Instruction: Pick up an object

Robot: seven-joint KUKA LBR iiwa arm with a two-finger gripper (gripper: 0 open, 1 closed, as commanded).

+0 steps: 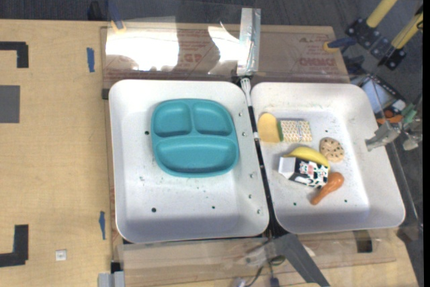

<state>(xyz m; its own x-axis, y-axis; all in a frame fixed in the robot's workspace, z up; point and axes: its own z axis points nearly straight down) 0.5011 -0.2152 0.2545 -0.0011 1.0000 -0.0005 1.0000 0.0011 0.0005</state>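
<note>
**Ana:** While the gripper (384, 138) sits out at the far right rim of the right bin (383, 201), can anyone say what it has hold of?

**Ben:** Not from this angle. It shows as a small grey shape at the rim, partly blurred, so whether it is spread or closed cannot be told. Nothing is visibly in it.

**Ana:** And the pickable things?

**Ben:** All lie to the gripper's left, inside the same bin. Nearest is a round cookie (331, 148). Beyond it sits a banana (308, 155), resting against a black-and-white box (306, 173). An orange carrot-like toy (327, 187) lies just beside that box, on the nearer side. Further left are a speckled sponge-like block (294, 130) and a yellow-orange piece (269, 128) touching it. The left bin (127, 165), well apart from the gripper, holds a teal divided plate (195, 136).

**Ana:** So where might a try fail?

**Ben:** Crowding, probably. The banana, box and carrot toy are bunched so tightly that a descent between them could land on two at once, or nudge one aside and close on nothing. The cookie looks flat, so the gripper may skid over it. Starting so near the bin wall, a low approach could also clip the rim.
</note>
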